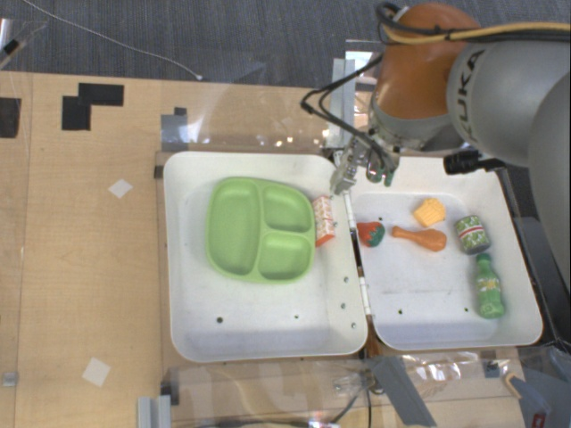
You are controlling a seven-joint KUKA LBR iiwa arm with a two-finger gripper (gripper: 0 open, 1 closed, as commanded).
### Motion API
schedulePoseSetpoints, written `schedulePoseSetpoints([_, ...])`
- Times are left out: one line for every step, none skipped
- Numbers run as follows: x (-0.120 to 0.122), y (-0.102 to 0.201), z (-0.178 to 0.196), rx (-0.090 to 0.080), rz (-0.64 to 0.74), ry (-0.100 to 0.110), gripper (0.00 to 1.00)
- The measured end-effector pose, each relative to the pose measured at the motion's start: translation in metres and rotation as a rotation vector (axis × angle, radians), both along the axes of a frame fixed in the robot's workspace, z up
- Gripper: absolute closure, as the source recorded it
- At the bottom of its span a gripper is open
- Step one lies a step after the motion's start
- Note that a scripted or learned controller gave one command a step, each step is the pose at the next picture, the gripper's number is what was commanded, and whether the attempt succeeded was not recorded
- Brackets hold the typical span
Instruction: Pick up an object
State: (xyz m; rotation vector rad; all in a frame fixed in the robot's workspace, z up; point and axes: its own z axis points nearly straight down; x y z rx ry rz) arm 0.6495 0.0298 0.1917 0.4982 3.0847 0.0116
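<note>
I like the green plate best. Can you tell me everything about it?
The green plate is a light lime-green tray that looks like smooth plastic, with rounded corners. Raised ridges split it into three sections: one long section on its left and two smaller ones on its right. It lies flat, right side up, in the left white bin, toward that bin's upper middle. A small red and white packet lies against its right edge.
</note>
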Motion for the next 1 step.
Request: schedulePoseSetpoints([-0.0569,0.0261,-0.0053,-0.007,0.362,0.009,1.00])
